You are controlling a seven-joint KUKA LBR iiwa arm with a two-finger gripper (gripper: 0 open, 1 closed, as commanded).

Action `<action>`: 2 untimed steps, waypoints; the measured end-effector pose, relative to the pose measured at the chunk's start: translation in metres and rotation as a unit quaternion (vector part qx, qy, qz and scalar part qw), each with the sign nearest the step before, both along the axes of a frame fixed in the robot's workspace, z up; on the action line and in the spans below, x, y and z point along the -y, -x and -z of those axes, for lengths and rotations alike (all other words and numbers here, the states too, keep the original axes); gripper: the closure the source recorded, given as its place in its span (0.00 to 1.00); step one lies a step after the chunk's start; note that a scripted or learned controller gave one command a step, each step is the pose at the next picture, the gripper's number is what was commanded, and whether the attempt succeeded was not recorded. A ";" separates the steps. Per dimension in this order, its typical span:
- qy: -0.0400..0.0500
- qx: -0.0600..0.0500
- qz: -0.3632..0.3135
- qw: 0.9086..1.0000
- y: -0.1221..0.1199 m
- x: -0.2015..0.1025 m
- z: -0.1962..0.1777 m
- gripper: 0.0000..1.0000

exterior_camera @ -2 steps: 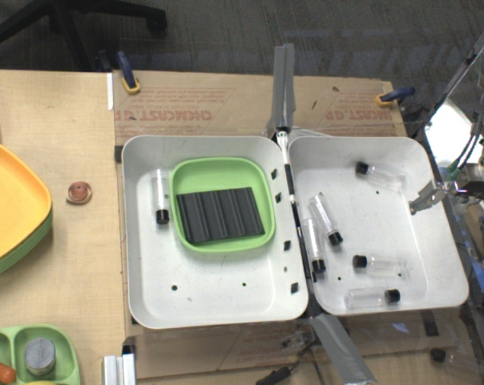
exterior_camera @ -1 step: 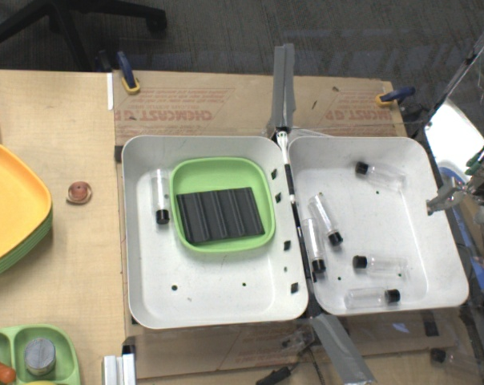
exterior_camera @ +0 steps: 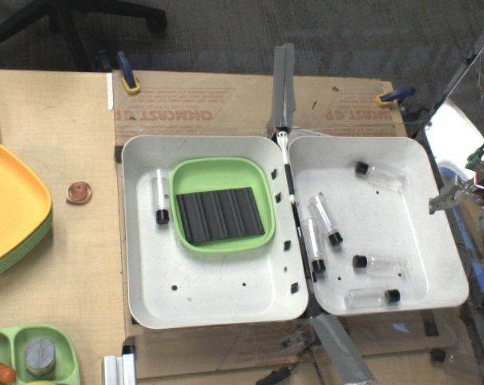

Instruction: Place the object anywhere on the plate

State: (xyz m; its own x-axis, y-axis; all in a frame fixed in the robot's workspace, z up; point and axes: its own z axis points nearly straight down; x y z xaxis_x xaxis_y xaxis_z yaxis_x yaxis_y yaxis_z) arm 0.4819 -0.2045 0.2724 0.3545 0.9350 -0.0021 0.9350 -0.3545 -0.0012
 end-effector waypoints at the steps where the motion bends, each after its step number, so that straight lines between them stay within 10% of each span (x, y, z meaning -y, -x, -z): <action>1: 0.000 -0.001 0.097 0.995 0.004 0.009 0.001 0.00; 2: 0.001 -0.001 0.205 0.979 0.004 0.009 -0.045 0.00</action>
State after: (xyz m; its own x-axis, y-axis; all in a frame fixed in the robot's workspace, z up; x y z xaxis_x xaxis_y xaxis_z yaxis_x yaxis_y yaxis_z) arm 0.4780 -0.2133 0.3177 0.6995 0.7146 -0.0039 0.7146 -0.6995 -0.0014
